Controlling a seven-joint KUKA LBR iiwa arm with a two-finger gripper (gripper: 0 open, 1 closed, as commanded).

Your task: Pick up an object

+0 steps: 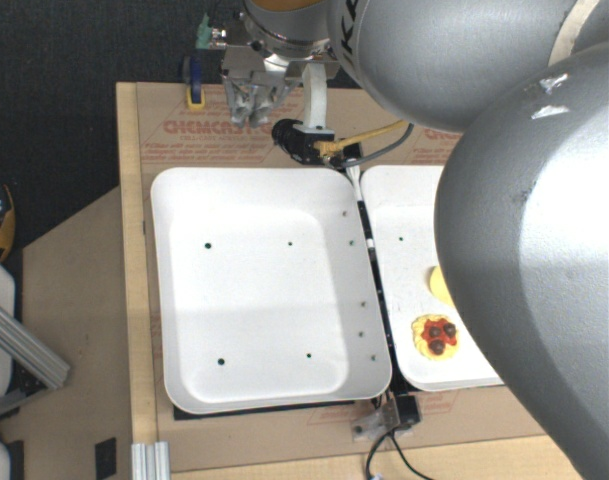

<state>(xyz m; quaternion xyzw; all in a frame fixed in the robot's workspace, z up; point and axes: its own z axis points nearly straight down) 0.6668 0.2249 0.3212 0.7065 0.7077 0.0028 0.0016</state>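
Gripper above the far edge of the bench

Gripper [252, 103] of grey metal hangs over the far edge of the brown cardboard-covered bench [144, 268], just beyond the far rim of the left shallow white plastic bin [174, 268]. I cannot tell how far it is open, and nothing shows in its grip. Large grey arm [524, 218] covers much of the right shallow white plastic bin [404, 218]. In that right bin, near its front edge, lies a small round yellow object with red and dark spots [435, 335] — beside it, a pale yellow object [440, 284] is partly hidden by the arm. Both lie well apart from the gripper.
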